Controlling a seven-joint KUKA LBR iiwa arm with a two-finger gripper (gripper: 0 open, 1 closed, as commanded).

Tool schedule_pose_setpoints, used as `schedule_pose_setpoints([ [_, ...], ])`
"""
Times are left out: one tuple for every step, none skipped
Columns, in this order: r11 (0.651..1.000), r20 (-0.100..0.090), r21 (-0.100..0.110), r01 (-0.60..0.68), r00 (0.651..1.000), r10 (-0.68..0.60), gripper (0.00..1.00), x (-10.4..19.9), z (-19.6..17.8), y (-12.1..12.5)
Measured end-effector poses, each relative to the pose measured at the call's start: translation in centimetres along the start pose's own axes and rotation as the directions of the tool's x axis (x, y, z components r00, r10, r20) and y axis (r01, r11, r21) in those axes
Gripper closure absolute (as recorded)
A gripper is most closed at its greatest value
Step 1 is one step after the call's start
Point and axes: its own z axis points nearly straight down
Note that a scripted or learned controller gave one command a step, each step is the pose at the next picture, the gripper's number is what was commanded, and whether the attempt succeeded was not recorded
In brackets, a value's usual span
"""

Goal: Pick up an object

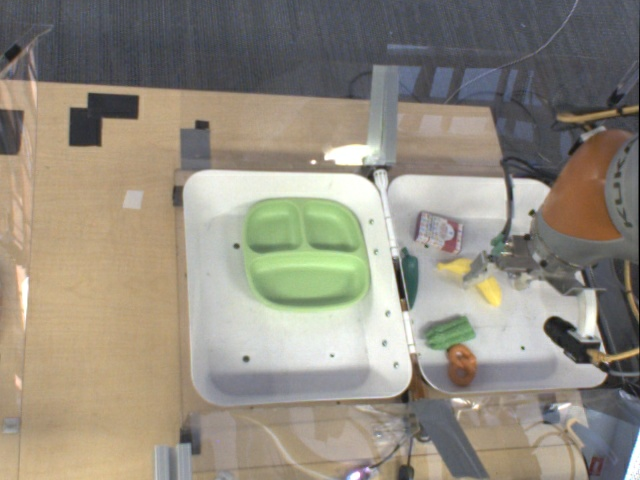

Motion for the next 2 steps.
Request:
schedule_pose_setpoints([
  [1.0, -0.003, -0.006, 0.001, 1.0, -0.001, 1.0, 0.2, -1.2, 0.3],
  [0.999, 0.001, 0.009, -0.035, 0.999, 0.035, 1.0, 7.5, -13.1, 2.7],
])
